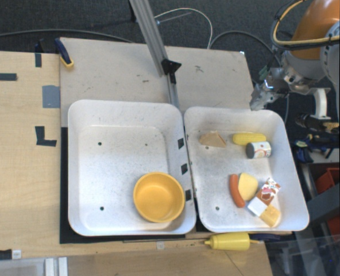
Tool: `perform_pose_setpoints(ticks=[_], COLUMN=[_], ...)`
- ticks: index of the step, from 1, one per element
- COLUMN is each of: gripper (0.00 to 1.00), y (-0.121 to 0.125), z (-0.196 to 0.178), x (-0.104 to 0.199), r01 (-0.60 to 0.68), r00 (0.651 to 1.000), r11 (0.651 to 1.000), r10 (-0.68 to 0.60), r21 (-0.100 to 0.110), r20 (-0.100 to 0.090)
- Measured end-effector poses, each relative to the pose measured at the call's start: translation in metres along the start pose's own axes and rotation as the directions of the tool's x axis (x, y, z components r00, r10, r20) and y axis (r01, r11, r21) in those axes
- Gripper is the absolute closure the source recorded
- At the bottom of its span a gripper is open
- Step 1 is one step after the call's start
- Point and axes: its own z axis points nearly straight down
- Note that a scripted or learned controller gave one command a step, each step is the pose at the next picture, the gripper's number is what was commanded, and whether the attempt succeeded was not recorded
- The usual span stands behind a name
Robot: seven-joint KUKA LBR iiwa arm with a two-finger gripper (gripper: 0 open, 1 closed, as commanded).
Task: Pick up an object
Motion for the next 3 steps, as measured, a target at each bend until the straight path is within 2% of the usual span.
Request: perform_pose_setpoints(ticks=[1,2,3], gripper=[1.00,1.00,1.00], y=[0.001,-0.004,0.005], z=[-0.054,-0.038,-0.028], x=[0.000,0.052,0.108], r01=[0.001,0.005,0.006], r00=[1.000,1.000,1.000], r11=[1.000,1.000,1.000], r10=[-0.001,-0.004,-0.006], r21=[-0.002,0.006,0.006], r20=[0.001,-0.002,-0.003])
